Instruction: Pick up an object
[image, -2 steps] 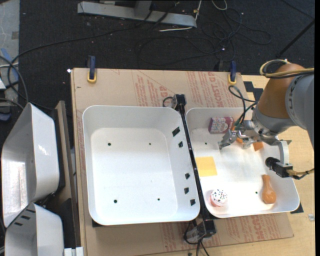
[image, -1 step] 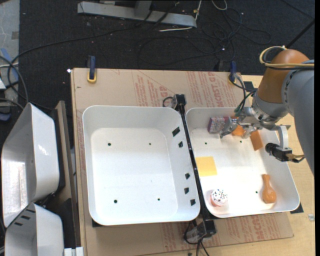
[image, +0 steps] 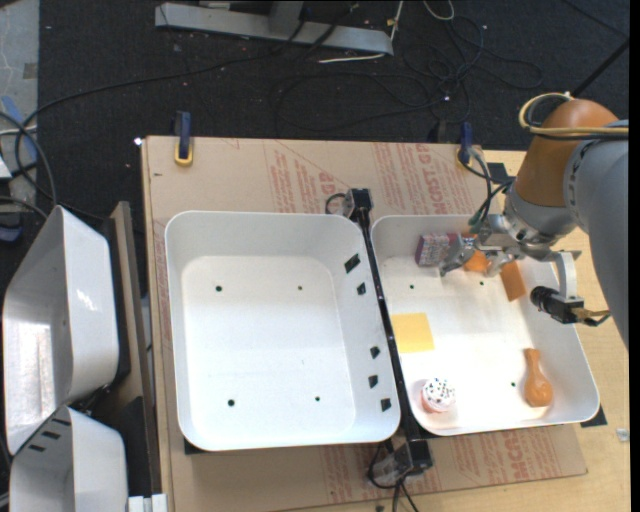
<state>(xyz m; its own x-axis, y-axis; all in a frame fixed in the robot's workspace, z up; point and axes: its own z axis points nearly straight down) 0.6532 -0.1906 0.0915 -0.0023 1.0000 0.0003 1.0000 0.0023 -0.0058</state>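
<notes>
Arm (image: 590, 160) cropped at right edge; gripper (image: 470, 255) fingers indistinct.

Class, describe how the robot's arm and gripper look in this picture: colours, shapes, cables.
The arm is bulky and rounded, with a grey shell and an orange band above the wrist. A thin yellowish cable loops over the orange part. The gripper is small, made of grey and dark metal parts, with dark wires beside it.

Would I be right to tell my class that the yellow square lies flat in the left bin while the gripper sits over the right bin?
Not quite. The camera view shows the yellow square lying flat in the right bin, near the divider. The gripper does sit over the right bin.
</notes>
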